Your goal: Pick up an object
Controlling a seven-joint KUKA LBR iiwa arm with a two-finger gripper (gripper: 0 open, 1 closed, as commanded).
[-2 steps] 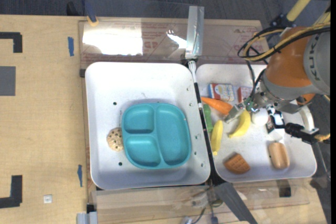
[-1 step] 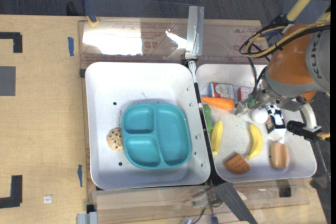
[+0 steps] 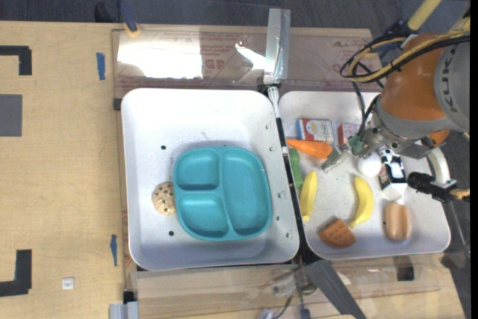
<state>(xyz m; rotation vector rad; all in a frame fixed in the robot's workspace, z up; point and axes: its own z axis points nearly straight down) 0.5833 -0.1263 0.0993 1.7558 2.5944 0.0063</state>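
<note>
The right bin [image 3: 429,241] holds an orange carrot [image 3: 308,148], a small white carton [image 3: 317,130], a green piece [image 3: 295,169], two yellow bananas [image 3: 308,194] [image 3: 364,199], a brown bread chunk [image 3: 337,233] and a tan sausage [image 3: 396,221]. My gripper [image 3: 349,152] hangs low over the middle of this bin, below the orange wrist band [image 3: 411,90]. It sits just right of the carrot's tip and above the right banana. Nothing is visibly held in it.
The left bin [image 3: 149,112] carries a teal divided plate [image 3: 220,190] with a cookie [image 3: 163,198] at its left side. A clear plastic sheet [image 3: 194,48] lies behind the bins. Cables [image 3: 373,60] loop near the arm.
</note>
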